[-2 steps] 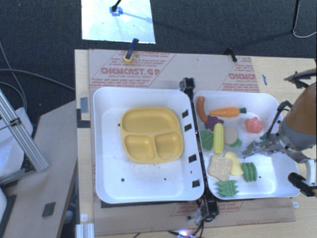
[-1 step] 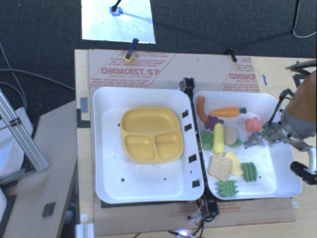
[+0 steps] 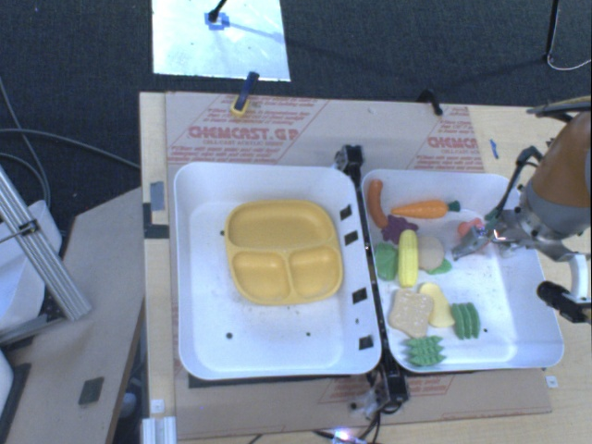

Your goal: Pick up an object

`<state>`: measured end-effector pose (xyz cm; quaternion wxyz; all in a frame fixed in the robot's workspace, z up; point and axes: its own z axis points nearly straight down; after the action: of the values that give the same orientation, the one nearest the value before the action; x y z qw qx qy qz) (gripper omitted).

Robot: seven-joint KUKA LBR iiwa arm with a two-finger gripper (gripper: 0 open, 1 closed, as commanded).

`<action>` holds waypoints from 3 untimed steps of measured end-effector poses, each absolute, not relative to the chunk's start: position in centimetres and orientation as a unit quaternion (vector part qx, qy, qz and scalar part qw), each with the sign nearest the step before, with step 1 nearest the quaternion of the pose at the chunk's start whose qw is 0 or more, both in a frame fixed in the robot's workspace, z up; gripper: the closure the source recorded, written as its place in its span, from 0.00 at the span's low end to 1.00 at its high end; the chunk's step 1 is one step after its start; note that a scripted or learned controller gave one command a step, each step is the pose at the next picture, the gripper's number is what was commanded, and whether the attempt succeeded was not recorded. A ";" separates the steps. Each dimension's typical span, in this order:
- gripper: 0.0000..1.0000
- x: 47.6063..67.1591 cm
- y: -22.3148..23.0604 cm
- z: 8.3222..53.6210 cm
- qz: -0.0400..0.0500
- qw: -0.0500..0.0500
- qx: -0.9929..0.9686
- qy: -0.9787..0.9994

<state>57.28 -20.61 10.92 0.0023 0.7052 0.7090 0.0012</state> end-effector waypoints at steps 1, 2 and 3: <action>0.00 59.4 -20.6 9.5 0.001 0.002 0.705 0.709; 0.00 61.6 -20.6 12.4 0.002 0.003 0.705 0.709; 1.00 61.7 -20.7 13.5 0.002 0.004 0.704 0.710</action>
<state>61.68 -20.68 13.47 0.0045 0.7041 0.7101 0.0018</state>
